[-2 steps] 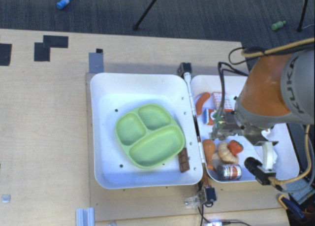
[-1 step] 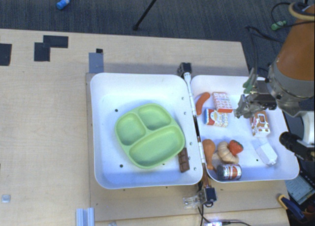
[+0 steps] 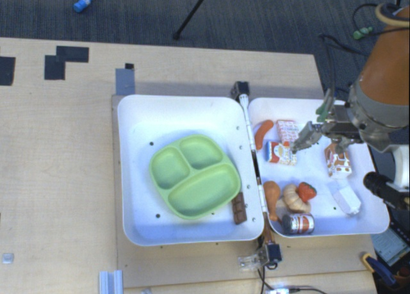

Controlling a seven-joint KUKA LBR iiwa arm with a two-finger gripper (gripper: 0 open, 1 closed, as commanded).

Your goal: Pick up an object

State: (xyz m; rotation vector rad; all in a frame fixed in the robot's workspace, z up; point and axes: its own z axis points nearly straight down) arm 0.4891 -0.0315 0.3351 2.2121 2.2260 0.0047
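Note:
My gripper (image 3: 302,142) hangs over the right bin (image 3: 371,222), its tip just above a small red, white and blue carton (image 3: 278,152). Beside the carton lie a pink and white box (image 3: 286,129) and a red sausage (image 3: 262,133). Under the arm's wrist is a red and white snack packet (image 3: 338,161). Along the bin's front sit an orange carrot (image 3: 272,195), a bread roll (image 3: 294,199), a red strawberry (image 3: 308,191), a tin can (image 3: 298,223) and a white block (image 3: 346,198). I see nothing held.
The left bin (image 3: 138,126) holds a green divided plate (image 3: 195,175) and a brown bar (image 3: 239,209) at its right wall. A black post (image 3: 241,88) stands at the back between the bins. The arm's orange band (image 3: 387,68) looms at the right.

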